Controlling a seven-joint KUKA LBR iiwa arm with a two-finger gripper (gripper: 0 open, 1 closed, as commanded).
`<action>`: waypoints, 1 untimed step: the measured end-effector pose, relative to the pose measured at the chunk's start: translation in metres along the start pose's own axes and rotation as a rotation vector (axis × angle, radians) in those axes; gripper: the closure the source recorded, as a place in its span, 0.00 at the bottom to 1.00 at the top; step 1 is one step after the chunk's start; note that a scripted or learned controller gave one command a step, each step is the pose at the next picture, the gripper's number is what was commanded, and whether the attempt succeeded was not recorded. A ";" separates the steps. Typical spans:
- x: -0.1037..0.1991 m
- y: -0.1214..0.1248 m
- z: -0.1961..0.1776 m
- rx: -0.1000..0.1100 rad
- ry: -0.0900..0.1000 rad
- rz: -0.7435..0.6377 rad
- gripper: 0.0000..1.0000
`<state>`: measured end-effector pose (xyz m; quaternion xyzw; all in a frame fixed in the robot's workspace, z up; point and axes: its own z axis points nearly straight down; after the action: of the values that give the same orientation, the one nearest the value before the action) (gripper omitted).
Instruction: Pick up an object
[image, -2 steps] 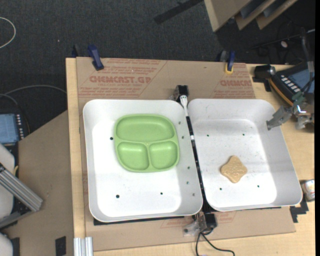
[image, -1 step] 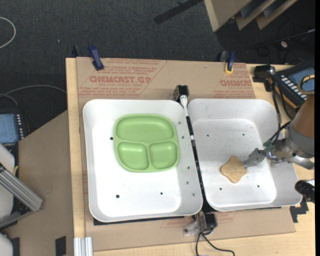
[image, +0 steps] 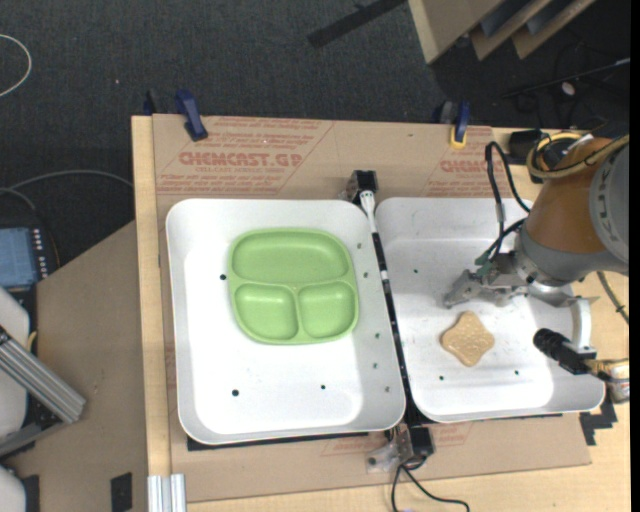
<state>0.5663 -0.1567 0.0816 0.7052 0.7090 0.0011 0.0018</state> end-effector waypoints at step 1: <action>0.026 -0.075 -0.003 0.013 0.006 0.007 0.00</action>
<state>0.4912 -0.1313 0.0842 0.7076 0.7066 -0.0014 -0.0047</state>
